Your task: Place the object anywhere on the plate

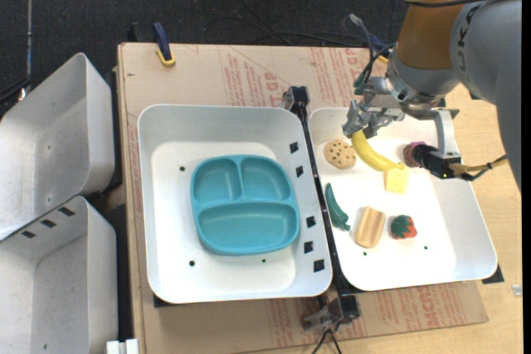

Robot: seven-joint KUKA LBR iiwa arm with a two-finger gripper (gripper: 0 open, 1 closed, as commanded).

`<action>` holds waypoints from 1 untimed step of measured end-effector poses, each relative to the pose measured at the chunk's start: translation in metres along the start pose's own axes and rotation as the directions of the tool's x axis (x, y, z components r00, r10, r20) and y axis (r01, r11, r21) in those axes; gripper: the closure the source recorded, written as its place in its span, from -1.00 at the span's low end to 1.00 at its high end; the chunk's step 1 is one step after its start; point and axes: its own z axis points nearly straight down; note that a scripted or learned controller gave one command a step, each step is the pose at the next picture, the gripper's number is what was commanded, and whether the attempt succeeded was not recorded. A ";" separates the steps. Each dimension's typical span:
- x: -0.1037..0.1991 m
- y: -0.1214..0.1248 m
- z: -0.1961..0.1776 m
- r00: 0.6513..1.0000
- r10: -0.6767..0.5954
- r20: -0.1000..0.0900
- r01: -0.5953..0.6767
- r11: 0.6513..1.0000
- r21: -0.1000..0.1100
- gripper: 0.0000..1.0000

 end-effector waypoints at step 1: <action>0.061 0.000 -0.001 1.000 -0.001 -0.001 0.001 1.000 0.001 1.00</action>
